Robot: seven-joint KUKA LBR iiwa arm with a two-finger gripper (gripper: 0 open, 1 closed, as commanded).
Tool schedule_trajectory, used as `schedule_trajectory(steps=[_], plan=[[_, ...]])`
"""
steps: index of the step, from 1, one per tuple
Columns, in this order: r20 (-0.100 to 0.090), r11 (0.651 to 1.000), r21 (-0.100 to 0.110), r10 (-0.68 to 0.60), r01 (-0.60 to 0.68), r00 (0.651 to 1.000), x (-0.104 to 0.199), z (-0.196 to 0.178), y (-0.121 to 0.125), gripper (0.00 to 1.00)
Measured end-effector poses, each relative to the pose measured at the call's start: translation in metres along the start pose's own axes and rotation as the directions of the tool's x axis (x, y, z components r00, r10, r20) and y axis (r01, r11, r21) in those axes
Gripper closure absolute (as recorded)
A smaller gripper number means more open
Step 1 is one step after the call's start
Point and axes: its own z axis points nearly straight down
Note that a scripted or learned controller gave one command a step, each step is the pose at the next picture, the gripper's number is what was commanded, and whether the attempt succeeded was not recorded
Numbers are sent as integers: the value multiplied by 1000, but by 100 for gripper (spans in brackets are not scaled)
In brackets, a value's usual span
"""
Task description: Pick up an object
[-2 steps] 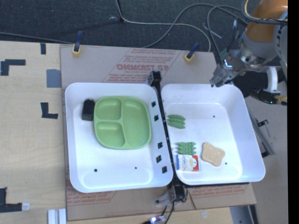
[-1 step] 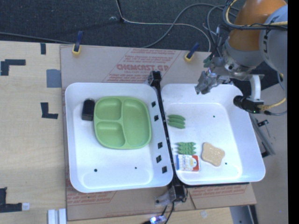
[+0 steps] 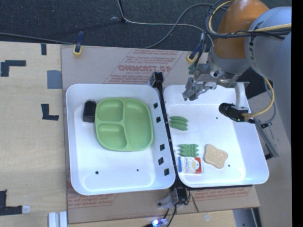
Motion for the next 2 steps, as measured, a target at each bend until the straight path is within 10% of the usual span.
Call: schedule_trajectory(steps=[2], plan=[[-1, 1000, -1, -3, 3, 1000, 112, 1, -18, 100]])
